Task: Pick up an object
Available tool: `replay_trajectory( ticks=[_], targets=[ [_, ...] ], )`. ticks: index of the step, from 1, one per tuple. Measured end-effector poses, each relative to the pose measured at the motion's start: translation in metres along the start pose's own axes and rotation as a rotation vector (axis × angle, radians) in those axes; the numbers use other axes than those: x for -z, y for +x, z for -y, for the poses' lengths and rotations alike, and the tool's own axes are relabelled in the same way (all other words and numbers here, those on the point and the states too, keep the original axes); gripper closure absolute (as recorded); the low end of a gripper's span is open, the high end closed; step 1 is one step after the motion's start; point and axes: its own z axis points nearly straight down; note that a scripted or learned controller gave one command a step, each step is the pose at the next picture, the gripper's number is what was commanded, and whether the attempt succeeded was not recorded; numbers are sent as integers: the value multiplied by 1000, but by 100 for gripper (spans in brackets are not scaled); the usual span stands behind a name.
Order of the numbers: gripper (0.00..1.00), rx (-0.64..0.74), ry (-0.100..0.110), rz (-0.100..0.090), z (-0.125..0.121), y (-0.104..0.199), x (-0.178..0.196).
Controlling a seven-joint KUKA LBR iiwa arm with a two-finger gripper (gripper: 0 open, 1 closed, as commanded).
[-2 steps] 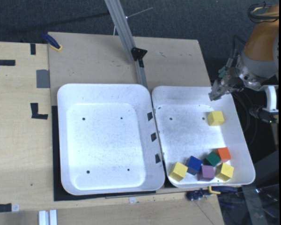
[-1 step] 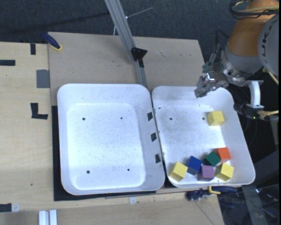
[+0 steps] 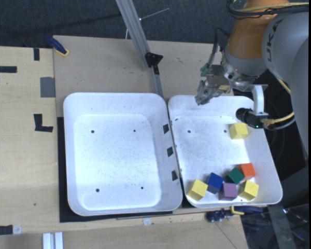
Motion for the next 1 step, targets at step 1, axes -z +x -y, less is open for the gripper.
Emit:
replay_trajectory(
  ticks=[1],
  targets=[
    [100,-1,1,1,-13,55,-12]
  ],
)
